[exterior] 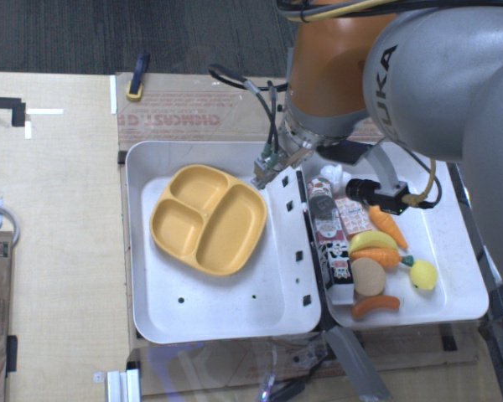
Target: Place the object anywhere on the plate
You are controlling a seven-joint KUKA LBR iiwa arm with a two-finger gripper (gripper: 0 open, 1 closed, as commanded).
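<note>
We see the gripper just off the far-right edge of the yellow plate, which lies to its near left, though whether it grasps anything we cannot tell.

The arm is bulky and smooth — pale grey casing with rounded links; dark letters "UKA" run along the grey shell; a glossy orange band wraps the section above the wrist; a yellow cable and a black one arc over the orange top; thin dark wires trail beside the wrist; a black fitting juts out below.
</note>
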